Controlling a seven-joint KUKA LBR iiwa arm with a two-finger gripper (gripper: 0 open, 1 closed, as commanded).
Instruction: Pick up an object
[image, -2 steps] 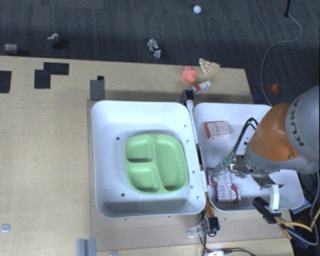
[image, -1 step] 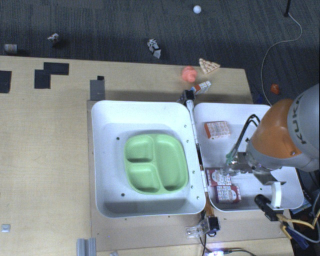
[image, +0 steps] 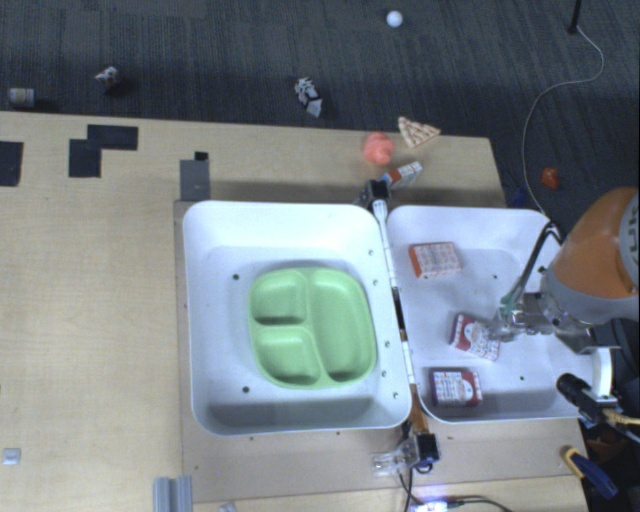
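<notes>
Nearest the lens, a dark red carton (image: 455, 386) lies by the right bin's (image: 530, 225) front edge, loose for picking. Mid-bin, the gripper (image: 503, 327) touches a red-and-white packet (image: 474, 336); I cannot tell its opening. An orange box (image: 434, 260) sits toward the back edge.

A green divided tray (image: 309, 326) took up most of the left bin's (image: 205, 300) floor — only rim margins stayed open. In the right bin (image: 520, 225), three small cartons (image: 435, 260) (image: 475, 337) (image: 455, 386) left bare lanes between them.
</notes>
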